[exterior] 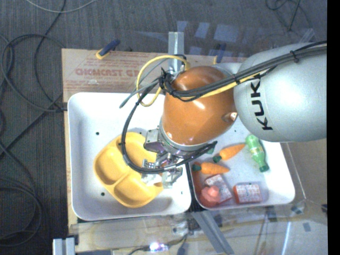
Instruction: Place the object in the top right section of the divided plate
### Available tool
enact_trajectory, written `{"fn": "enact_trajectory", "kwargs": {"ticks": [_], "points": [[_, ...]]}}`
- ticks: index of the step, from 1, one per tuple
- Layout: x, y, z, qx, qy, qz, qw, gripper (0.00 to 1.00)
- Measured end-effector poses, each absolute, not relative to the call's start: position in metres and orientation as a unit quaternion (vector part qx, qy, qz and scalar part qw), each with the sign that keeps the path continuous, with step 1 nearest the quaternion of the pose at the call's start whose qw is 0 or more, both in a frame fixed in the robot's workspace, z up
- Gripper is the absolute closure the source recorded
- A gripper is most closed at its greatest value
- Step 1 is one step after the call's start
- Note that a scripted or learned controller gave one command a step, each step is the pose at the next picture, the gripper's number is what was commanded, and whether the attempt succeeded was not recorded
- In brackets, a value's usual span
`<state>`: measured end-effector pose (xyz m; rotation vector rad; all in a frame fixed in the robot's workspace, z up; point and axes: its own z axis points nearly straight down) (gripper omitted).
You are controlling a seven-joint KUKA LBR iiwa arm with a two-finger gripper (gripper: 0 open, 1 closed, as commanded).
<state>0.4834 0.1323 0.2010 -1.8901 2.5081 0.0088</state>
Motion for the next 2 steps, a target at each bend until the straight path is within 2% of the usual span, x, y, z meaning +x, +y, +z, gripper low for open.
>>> {"fn": "enact_trajectory", "kwargs": {"ticks": [1, 2], "points": [[0.484, 0.111, 0.222, -0.61, 0.792, 0.0015, 0.001, 1.0], [0.483, 0.115, 0.205, -0.698, 0.716, 0.0024, -0.001, 1.0]]}}
